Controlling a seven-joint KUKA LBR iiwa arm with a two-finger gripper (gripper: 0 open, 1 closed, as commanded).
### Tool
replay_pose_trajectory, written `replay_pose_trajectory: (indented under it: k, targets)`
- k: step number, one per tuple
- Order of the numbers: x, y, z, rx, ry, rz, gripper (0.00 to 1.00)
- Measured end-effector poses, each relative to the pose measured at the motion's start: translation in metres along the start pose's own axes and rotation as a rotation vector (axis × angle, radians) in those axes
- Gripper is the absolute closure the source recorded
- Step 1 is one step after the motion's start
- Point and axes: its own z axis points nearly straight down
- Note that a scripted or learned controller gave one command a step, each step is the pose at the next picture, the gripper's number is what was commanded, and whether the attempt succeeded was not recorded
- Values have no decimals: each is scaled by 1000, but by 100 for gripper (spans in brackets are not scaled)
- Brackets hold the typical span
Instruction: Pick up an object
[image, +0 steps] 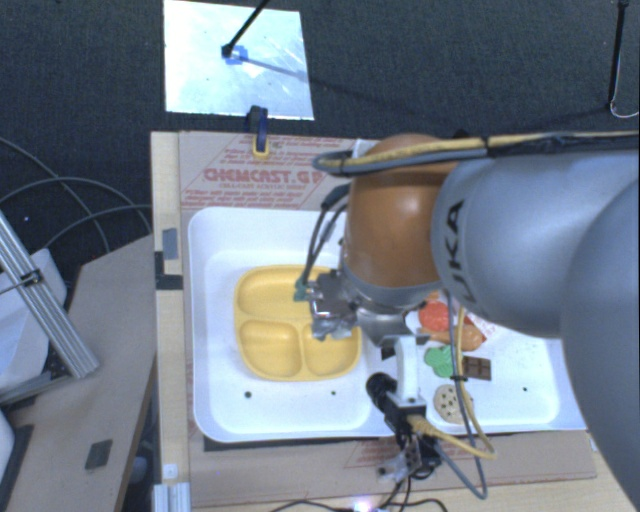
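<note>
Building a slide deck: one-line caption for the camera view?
Grey KUKA arm reaches over a yellow divided plastic tray in the left white bin.

**A Robot Lab**

This is a lab where a robot is tested. A big grey arm (530, 250) with an orange band (395, 215) reaches in over the surface (170, 470). Two white bins (215, 300) sit side by side on brown cardboard (240, 175) with red print. One bin holds a yellow tray (275, 330). The other holds small toy foods (440, 355). Wires (450, 445) hang from the arm. Silver metal bars (45, 310) stand at the left. A shiny sheet (235, 60) lies on dark carpet (80, 90) at the top. A blue and yellow clamp (259, 132) grips the cardboard edge. Homes do not look like this.
</note>
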Motion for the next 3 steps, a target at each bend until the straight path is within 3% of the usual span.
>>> replay_pose_trajectory:
  k: [1, 2, 3]
  targets:
    - [-41, 78, 11, -15, 2, 10, 100]
    - [-3, 141, 64, -15, 3, 3, 100]
    - [13, 57, 104, -1, 2, 5, 100]
